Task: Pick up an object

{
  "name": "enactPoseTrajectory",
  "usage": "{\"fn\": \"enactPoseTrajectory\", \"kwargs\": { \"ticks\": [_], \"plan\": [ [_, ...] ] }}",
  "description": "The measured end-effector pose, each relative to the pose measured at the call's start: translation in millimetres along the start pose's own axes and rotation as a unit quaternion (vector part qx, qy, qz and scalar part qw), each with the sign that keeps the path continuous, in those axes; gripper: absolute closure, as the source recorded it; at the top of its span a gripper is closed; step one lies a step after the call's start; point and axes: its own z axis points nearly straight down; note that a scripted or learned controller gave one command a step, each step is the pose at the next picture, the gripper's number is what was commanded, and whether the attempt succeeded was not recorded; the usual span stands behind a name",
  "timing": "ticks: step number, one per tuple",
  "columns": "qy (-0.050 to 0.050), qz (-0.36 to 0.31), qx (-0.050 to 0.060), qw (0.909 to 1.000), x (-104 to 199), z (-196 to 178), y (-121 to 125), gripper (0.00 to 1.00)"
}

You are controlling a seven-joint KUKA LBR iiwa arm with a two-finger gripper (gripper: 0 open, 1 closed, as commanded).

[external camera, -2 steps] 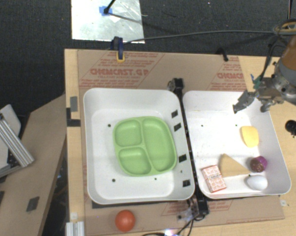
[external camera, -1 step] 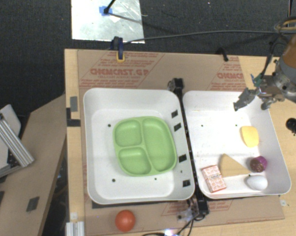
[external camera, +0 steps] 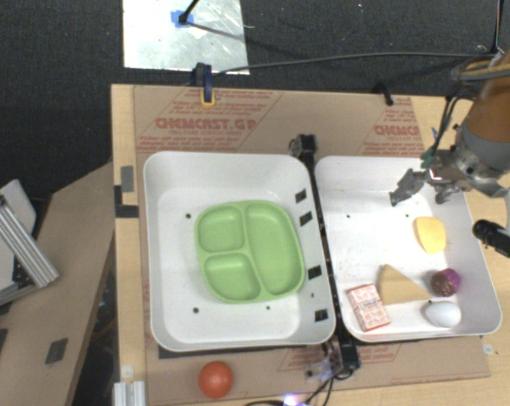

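**Gripper Hovers Over Right Bin**

I see the left bin (external camera: 166,227) holding a green divided plate (external camera: 249,250). In the right bin (external camera: 356,227), the yellow object (external camera: 430,233) lies near its right edge, just below the gripper (external camera: 419,184), fingers released, grasping nothing.

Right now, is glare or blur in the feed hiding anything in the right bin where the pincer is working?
Camera view: lighting is even and the right bin is bright white but not blown out; the yellow object, purple object and white egg read clearly. The pincer looks soft and dark. The strongest glare sits on the foil sheet behind the bench.
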Motion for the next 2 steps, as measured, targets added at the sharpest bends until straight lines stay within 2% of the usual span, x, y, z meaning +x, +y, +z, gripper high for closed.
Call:
{"fn": "enactPoseTrajectory", "kwargs": {
  "ticks": [2],
  "plan": [
    [0.000, 0.000, 0.000, 1.0000, 8, 88, -5, 0.00]
  ]
}}
